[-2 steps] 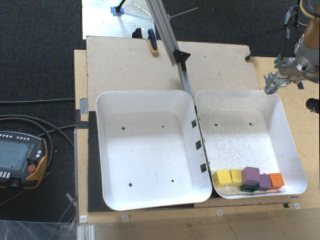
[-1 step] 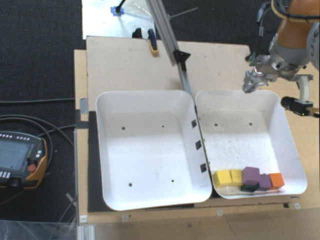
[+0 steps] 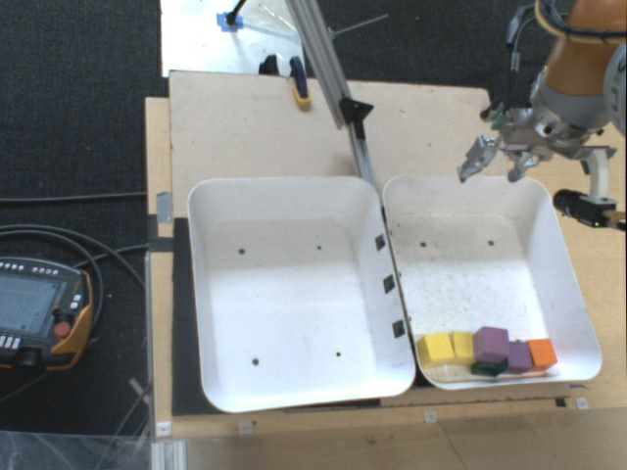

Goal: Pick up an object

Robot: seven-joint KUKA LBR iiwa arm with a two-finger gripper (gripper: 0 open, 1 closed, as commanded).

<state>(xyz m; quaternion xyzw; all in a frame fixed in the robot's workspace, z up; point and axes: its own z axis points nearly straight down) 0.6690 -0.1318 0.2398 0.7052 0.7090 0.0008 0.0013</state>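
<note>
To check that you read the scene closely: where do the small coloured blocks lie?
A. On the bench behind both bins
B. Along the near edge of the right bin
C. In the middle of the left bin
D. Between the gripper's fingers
B: the blocks, yellow, purple, green and orange, sit clustered along the near wall of the right bin, while the gripper hangs open above that bin's far rim.

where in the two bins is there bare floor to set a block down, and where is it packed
The left bin has bare floor from wall to wall. In the right bin, the floor is bare from the far wall down to the near edge, where the yellow blocks, purple blocks, dark green block and orange block crowd together. The gripper hovers over its far rim.
</note>
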